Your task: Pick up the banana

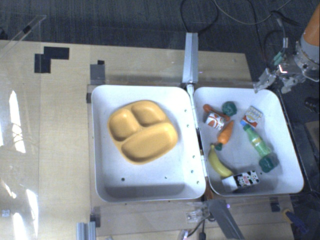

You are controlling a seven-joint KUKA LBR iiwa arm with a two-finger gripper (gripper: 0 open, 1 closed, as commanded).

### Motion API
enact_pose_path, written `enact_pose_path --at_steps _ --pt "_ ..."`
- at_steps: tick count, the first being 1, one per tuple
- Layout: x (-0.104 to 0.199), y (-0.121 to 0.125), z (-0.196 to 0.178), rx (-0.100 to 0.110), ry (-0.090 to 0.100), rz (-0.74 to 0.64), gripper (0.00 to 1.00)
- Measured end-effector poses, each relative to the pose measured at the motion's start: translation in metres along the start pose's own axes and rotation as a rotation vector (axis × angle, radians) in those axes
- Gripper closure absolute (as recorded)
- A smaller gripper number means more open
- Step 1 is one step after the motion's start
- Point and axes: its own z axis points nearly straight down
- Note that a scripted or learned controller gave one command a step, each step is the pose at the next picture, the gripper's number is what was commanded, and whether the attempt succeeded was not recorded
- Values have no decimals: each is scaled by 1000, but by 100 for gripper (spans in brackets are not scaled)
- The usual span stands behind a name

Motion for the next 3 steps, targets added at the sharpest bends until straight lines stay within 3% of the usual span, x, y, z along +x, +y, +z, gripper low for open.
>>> enact_pose_path --at_steps 1,2,3 --pt "14 -93 64 1 1 -147 0" --pt "-24 -75 79 0 -1 91 0" --pt "49 -117 76 1 1 160 0"
